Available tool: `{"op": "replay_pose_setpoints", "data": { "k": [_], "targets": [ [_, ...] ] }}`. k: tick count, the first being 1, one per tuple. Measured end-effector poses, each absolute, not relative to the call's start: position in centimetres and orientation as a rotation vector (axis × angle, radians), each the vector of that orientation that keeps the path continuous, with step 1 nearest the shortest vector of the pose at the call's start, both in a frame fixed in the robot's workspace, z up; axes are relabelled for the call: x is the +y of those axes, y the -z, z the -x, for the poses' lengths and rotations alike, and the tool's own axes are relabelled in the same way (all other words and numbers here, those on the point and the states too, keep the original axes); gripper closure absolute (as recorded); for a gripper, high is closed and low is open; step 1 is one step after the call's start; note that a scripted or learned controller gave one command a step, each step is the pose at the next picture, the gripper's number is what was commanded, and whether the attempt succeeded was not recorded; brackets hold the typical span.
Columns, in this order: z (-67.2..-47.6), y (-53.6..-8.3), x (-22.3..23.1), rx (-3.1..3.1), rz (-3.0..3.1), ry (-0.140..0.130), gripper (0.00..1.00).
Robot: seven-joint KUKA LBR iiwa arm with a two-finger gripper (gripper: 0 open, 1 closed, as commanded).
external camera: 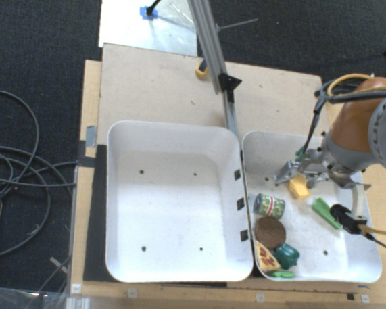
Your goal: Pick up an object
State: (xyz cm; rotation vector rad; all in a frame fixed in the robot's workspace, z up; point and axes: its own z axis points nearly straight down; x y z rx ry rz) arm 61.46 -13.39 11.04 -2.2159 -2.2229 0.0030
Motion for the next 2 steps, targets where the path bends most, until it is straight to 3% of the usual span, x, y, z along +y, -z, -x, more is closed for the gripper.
{"op": "replay_pose_setpoints", "data": {
  "k": [1,2],
  "targets": [
    [-61.6,-12.5,-13.5,-2.227,2.221,0.004,1.00],
    [-62.2,-17.0,-13.7,-2.229,2.221,0.006,1.00]
  ]
}}
